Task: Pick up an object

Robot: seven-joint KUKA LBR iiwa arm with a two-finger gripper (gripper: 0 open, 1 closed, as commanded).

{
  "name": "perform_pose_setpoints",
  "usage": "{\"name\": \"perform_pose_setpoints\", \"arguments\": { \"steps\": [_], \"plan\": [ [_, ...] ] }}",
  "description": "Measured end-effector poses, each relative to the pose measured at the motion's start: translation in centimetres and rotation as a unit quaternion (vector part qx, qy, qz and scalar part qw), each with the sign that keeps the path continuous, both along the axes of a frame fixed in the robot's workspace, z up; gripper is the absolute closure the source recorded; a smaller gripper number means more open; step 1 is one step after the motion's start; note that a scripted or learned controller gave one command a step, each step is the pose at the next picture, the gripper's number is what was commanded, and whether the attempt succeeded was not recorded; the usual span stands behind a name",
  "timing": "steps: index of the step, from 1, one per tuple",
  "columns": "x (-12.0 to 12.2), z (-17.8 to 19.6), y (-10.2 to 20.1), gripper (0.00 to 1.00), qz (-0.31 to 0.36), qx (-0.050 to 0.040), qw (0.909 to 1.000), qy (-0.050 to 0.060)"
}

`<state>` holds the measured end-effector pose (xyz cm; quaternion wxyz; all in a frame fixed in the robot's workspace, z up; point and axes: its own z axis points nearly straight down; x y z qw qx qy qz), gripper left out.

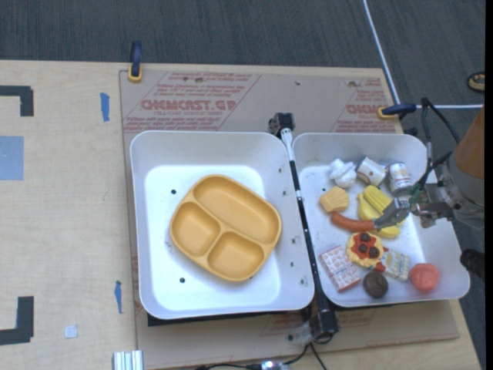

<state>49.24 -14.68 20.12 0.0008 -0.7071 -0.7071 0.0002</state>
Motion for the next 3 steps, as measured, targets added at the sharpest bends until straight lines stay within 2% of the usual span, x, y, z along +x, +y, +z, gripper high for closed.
{"name": "perform_pose_setpoints", "arguments": {
  "steps": [1,2,3],
  "plan": [
    [-1.1,-11.0,1.6,0.00,0.000,-0.0016,1.0000,-0.004],
    [-1.2,-10.1,1.6,1.00,-0.001,-0.0013,1.0000,-0.003],
    [-1.2,-1.6,9.3,1.00,0.001,-0.0002,1.0000,-0.002]
  ]
}}
